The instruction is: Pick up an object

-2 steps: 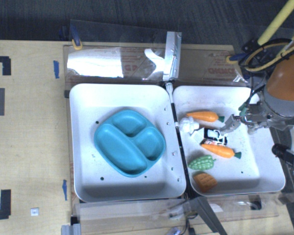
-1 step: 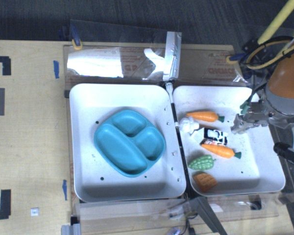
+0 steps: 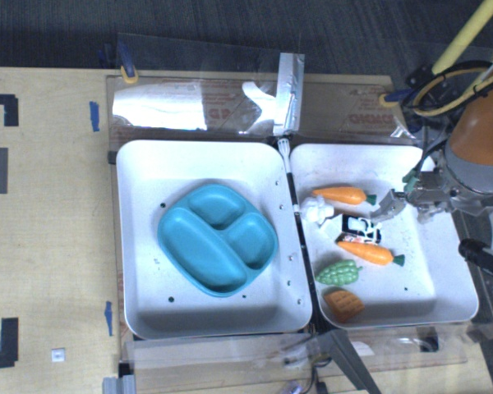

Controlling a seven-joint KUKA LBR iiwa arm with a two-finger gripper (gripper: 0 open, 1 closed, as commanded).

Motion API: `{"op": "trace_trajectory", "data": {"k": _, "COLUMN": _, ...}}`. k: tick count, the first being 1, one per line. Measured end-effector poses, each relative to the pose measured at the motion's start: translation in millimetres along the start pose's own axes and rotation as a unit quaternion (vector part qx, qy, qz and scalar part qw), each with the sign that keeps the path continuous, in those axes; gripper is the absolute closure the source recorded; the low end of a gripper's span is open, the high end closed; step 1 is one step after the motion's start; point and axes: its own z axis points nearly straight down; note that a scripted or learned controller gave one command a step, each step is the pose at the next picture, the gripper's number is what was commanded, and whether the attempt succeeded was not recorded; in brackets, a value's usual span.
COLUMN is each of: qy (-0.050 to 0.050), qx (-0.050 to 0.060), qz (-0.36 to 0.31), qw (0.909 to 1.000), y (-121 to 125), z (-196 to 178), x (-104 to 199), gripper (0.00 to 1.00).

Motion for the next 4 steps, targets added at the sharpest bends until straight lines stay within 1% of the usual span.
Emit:
{"op": "trace_trajectory", "data": {"k": 1, "qy": -0.001, "qx": -0.003, "qz": -0.012, "qw": 0.9999, "y": -14, "z": 97, "x": 11, "gripper": 0.0}}
{"op": "trace_trajectory", "data": {"k": 2, "qy": -0.002, "qx": -0.007, "qz": -0.075, "qw": 0.9971, "y": -57, "z": 104, "x": -25, "gripper": 0.0}}
{"op": "trace_trajectory", "data": {"k": 3, "qy": -0.003, "qx": -0.008, "qz": -0.072, "qw": 0.9973, "y": -56, "z": 96, "x": -27, "gripper": 1.0}}
{"op": "trace_trajectory", "data": {"k": 4, "qy": -0.001, "qx": -0.006, "qz": -0.037, "qw": 0.9993, "y": -30, "z": 104, "x": -78, "gripper": 1.0}}
